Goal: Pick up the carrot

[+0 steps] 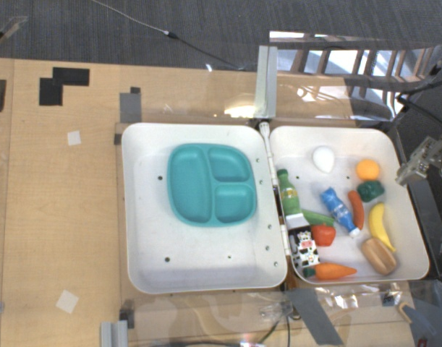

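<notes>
The carrot (335, 270) is orange and tapered. It lies flat along the front wall of the right bin (394, 144), its tip pointing right, next to a small black-and-white box (304, 247). My gripper (417, 165) hangs just outside that bin's right rim, level with the orange fruit (367, 169). It is well away from the carrot, up and to the right of it, with nothing seen in it.
The right bin also holds a white egg (323, 158), green bottle (287, 199), blue bottle (338, 210), red sausage (357, 210), banana (380, 225), bread roll (378, 255) and red vegetable (323, 235). A teal divided plate (210, 183) sits in the left bin (145, 266).
</notes>
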You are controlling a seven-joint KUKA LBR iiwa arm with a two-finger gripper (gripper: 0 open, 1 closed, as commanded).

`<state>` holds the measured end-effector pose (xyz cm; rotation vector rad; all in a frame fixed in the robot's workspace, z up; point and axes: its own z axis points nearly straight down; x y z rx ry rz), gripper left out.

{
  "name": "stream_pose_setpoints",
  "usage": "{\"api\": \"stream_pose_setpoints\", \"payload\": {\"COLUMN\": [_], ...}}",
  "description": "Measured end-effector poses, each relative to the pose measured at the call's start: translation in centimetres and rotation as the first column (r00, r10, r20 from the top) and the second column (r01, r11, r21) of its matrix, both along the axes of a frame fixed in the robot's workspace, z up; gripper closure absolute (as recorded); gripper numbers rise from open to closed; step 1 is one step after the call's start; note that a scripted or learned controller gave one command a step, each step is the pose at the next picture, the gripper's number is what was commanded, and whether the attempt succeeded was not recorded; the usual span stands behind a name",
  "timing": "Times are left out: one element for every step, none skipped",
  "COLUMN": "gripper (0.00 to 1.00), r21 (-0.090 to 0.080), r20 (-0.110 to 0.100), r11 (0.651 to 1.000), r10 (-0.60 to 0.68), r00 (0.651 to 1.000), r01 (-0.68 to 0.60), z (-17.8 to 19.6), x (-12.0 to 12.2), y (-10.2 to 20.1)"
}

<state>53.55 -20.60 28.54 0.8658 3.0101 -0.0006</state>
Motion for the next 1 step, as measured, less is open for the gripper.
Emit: {"api": "stream_pose_setpoints", "payload": {"gripper": [1.0], "r21": [0.002], "r20": [-0.006], "r11": [0.946], "r10": [0.324], "r00": [0.946], "r01": [-0.324], "z": [-11.65], "x": [-2.92], "y": [0.06]}}
